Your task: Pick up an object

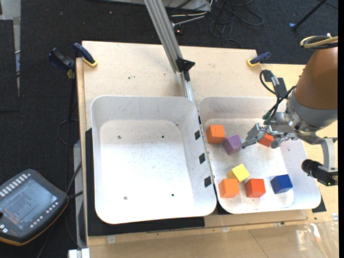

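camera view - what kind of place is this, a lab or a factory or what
Most likely a robotics lab test bench. A robot arm reaches over two white bins holding coloured foam-like cubes, a teach pendant lies beside the bench, and loose cables trail on the dark floor.

Arm point(317, 90) reaching in from right, claw point(257, 138) low, angled leftward.

No readable text, labels, brands or numbers anywhere. The grey handheld pendant with orange trim point(24, 207), on the floor left of the wooden table point(134, 63), has a lit screen, but its contents are too blurred to read.
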`<state>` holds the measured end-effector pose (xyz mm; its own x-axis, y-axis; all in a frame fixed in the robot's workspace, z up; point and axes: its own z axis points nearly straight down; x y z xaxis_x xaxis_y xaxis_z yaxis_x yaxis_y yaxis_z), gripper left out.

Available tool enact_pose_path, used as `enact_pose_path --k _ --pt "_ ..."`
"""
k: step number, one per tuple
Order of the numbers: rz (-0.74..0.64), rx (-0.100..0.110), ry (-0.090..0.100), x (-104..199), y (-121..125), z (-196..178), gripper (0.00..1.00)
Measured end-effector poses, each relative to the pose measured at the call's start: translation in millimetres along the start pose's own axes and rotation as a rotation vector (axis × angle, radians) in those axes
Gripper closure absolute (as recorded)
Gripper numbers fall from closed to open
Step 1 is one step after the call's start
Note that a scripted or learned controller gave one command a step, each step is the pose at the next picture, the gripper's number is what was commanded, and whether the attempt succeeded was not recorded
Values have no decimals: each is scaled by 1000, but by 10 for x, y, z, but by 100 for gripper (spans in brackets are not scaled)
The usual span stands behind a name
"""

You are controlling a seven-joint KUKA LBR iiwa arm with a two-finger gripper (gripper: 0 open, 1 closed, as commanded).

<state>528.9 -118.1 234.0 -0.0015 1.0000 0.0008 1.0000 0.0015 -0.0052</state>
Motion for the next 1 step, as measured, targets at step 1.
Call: enact_pose_path --k 1 --pt "1 -5 -1 -1 9 -25 0"
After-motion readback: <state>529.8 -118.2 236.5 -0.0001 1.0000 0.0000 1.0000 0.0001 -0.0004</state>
